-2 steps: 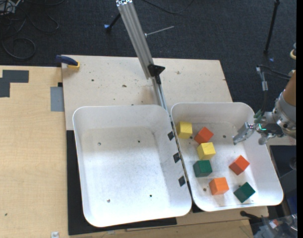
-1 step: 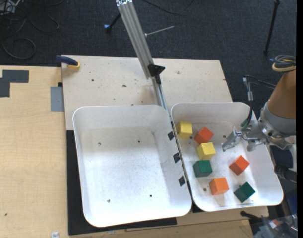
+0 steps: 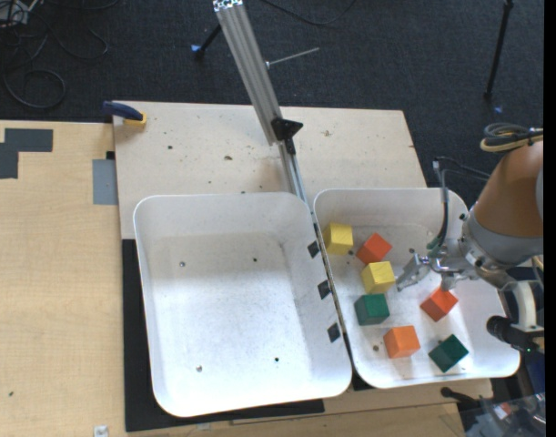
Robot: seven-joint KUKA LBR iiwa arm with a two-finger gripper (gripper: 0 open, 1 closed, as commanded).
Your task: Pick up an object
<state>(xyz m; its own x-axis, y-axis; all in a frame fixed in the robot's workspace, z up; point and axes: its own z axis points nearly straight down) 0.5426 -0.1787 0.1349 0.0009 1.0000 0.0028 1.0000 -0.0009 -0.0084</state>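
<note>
On the left lies a light wooden bench with grey shapes on it. A small blue and yellow clamp sits at the far corner of the board behind the bins. A long metal bar leans up from the board between the two bins.

The left bin is white and shallow, with a few tiny dark specks on its floor.

The right bin sits just beside it and holds seven blocks. A yellow block is nearest the far left corner. Next to it is a red block. A second yellow block lies just below that one, and a green block lies below it. An orange block is near the front wall. A second red block sits further right, and a dark green block is near the front right corner.

The gripper hangs over the right bin, between the second yellow block and the second red block. It is too small and blurry to tell how far it is spread. No block shows between its tips. The grey arm with its orange band comes in from the right.
</note>
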